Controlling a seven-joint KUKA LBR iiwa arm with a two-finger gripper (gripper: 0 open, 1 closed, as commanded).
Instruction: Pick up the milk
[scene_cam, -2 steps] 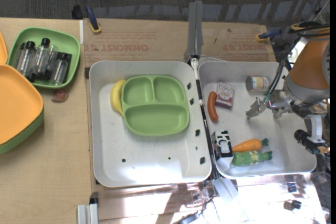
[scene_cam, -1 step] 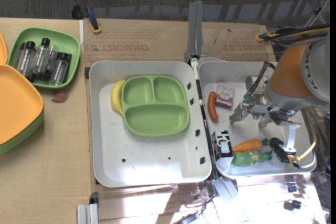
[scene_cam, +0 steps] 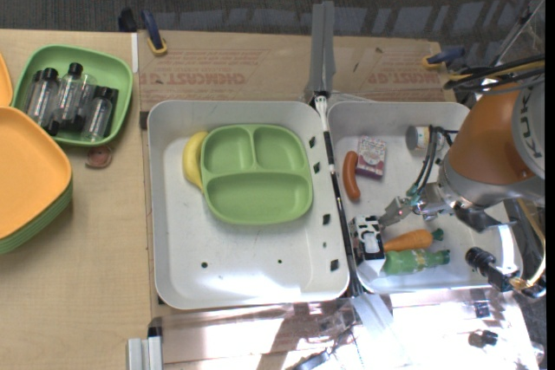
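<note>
The 2 white bins sit side by side, and the arm (scene_cam: 499, 143) reaches in from the right over the right bin (scene_cam: 395, 113). The milk (scene_cam: 371, 159), a small carton with a red and white face, lies flat near the top-middle of that bin, just right of a red sausage (scene_cam: 350, 176) that lies lengthwise near the divider. The gripper (scene_cam: 375, 236) hangs low at the bin's near-left corner, well apart from the carton, beside an orange carrot (scene_cam: 406, 240) and a green bottle (scene_cam: 416, 260) lying along the front wall. Whether its pincer is apart or together I cannot tell; the dark tip merges with the bin's edge, and nothing is seen between the tips. The left bin (scene_cam: 165, 212) holds a green divided plate (scene_cam: 257, 173) resting over a yellow banana (scene_cam: 192, 159), probably as clutter to keep the picking target among distractors. Judging from this layout, the reach to the milk is not yet made, and the tip would need to travel up the bin past the sausage.
</note>
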